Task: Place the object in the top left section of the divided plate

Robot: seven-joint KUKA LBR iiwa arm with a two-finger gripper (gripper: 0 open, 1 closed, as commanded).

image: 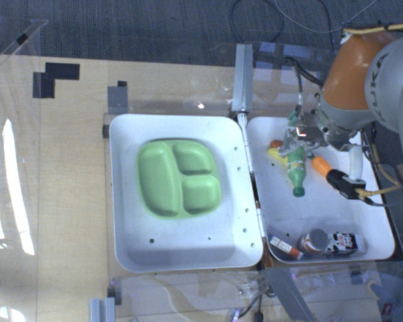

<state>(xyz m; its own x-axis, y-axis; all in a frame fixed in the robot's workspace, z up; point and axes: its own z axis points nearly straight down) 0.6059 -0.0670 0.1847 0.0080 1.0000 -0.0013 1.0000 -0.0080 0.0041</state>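
Gripper (297,134) is hanging low over the right bin (379,237), directly above the green bottle's (296,168) upper end; whether its fingers are gripping cannot be told. One green bottle is lying lengthwise toward the near edge, cap nearest. One green divided plate (179,178) is sitting well left, in the left bin (127,240).

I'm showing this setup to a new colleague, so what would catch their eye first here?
Probably the bright green divided plate, alone in the left white bin. Next, the grey arm with its orange band coming in from the right, its claw down over a green bottle among small items in the right bin.
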